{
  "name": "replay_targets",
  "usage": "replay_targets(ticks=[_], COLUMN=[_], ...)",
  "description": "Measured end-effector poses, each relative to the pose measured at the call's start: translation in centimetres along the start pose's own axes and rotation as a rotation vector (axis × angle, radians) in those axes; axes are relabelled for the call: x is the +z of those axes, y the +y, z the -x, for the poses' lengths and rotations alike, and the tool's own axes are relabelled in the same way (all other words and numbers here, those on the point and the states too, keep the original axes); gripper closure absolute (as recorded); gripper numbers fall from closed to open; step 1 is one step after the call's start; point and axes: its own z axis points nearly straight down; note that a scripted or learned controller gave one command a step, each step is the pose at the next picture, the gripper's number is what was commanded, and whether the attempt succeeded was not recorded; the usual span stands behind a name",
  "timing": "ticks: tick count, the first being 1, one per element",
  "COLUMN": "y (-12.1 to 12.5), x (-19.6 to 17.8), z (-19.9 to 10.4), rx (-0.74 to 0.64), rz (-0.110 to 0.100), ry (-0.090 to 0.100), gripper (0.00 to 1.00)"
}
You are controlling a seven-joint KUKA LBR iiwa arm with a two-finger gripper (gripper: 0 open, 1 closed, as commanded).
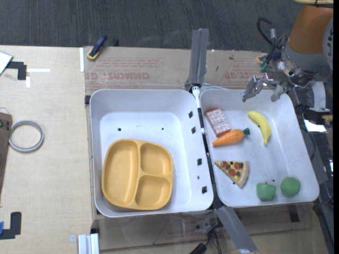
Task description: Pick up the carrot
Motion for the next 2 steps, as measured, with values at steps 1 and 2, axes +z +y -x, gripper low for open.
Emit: replay_targets(ticks=[1,2], y=[-2.9,0.1], x=[9.7,5.8], z=[-0.8,1.8], rx=[-0.374,-0.147], rz=[0.003,0.006], ry=[0.0,-0.002], gripper=[0.0,0.0])
